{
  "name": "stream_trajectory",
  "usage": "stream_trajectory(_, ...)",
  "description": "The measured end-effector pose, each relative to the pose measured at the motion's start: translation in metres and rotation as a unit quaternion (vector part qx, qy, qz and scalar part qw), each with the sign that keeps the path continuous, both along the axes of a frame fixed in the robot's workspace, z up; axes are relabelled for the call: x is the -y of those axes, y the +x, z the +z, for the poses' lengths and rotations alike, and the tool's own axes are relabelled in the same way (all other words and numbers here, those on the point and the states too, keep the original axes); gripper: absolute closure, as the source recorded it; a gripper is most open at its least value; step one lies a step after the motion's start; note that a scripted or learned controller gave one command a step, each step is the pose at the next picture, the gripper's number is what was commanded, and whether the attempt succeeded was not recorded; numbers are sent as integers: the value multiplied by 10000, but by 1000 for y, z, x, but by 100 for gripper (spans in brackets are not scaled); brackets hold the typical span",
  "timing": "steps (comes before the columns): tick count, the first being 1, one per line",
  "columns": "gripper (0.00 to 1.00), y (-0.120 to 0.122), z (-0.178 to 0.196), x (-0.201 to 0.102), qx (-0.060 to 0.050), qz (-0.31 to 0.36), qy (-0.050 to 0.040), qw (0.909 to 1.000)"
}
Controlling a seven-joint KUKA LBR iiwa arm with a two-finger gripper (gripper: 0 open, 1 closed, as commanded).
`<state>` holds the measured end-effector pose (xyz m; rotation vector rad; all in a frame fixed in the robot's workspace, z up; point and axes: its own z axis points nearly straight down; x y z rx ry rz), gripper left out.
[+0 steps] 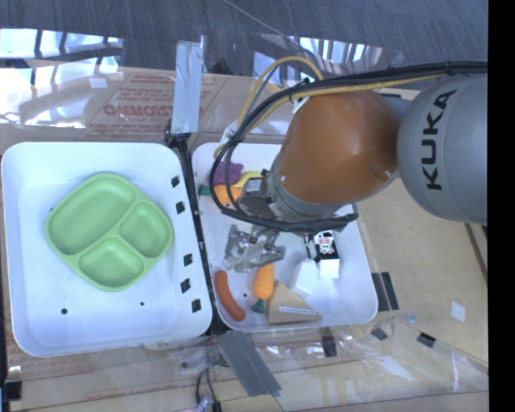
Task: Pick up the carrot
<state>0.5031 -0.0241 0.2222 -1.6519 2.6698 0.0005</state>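
Note:
The carrot, small and orange, lies in the right bin near its front wall. Just above it, over the middle of that bin, hangs my gripper, its metal fingers pointing down toward the carrot's upper end. The fingers stand slightly apart and hold nothing. The orange wrist band hides the back half of the right bin.
A red-orange sausage lies left of the carrot, and a tan wedge right of it. A white block and a purple item also sit in the right bin. The left bin holds a green divided plate.

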Motion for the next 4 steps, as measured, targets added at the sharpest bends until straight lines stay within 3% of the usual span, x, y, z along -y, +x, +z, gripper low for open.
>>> stream_trajectory(1, 100, -27, -18, -44, -11, 616, 0, 9981)
stream_trajectory(2, 100, -25, 173, 23, 48, 1171, -33, 9931)
stream_trajectory(3, 100, -27, 73, -57, -24, 2135, 6, 9769)
stream_trajectory(4, 100, -28, -29, -50, -47, 2710, 10, 9626)
